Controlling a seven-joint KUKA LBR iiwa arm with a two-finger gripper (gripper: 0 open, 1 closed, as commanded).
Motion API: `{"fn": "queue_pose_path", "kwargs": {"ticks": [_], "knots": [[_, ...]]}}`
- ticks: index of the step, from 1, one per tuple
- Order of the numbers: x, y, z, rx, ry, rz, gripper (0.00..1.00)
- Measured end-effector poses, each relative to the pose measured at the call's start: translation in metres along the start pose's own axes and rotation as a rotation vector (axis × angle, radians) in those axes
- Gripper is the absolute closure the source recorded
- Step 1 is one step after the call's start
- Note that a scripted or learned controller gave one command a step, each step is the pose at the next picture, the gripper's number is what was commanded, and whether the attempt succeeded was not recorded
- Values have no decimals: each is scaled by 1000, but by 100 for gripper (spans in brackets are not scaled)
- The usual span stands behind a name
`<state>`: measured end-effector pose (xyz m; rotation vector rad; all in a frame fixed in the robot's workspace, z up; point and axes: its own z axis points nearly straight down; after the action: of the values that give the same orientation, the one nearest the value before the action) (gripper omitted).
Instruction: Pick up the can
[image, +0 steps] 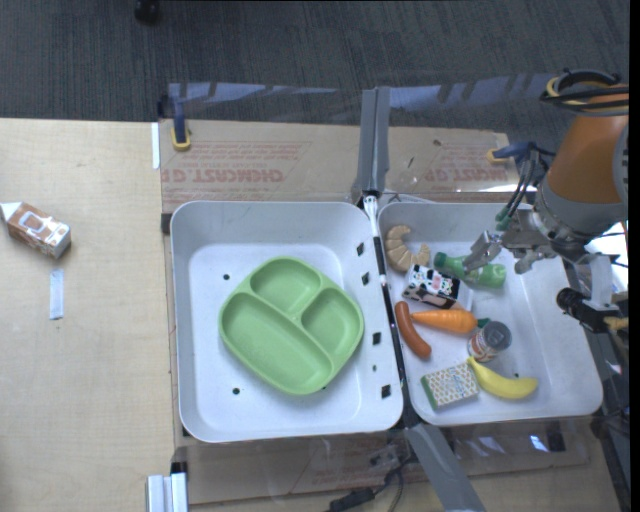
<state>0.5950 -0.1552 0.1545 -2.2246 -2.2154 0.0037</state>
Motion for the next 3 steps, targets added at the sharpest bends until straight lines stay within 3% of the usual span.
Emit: {"fn": "queue_pose_path", "kwargs": {"ticks": [1,2,3], "knots": [[6,-77,51,-27,3,9,0],[-36,-111,63,-3,1,21,0],[-36,-111,54,-3,0,23,100]]}}
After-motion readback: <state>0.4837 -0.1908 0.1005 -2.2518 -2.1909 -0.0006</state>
